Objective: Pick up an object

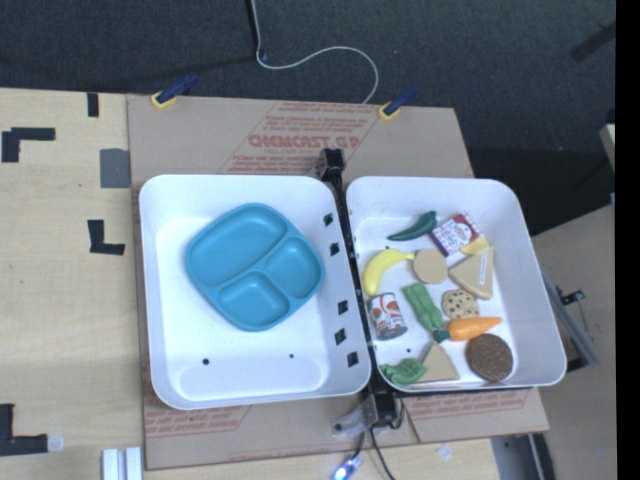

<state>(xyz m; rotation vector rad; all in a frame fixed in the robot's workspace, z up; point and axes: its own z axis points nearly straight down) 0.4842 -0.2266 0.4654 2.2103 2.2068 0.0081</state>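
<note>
The right bin (pixel 520 268) holds several toy foods. A yellow banana (pixel 383 267) lies near its left wall, with a small red and white can (pixel 388 314) below it. A dark green pepper (pixel 413 227) and a red packet (pixel 453 234) lie toward the back. An orange carrot (pixel 471 327), a brown round cookie (pixel 490 356), a chip cookie (pixel 459 303), a green pod (pixel 423 306) and tan wedges (pixel 476 271) crowd the middle and front. A green leafy piece (pixel 404 372) sits at the front left corner.
The left bin (pixel 165 358) holds a blue divided plate (pixel 254 265), lying flat near its middle. Both bins rest on a cardboard sheet (pixel 290 138) clipped at the back. A white cable (pixel 300 63) loops over the dark floor behind.
</note>
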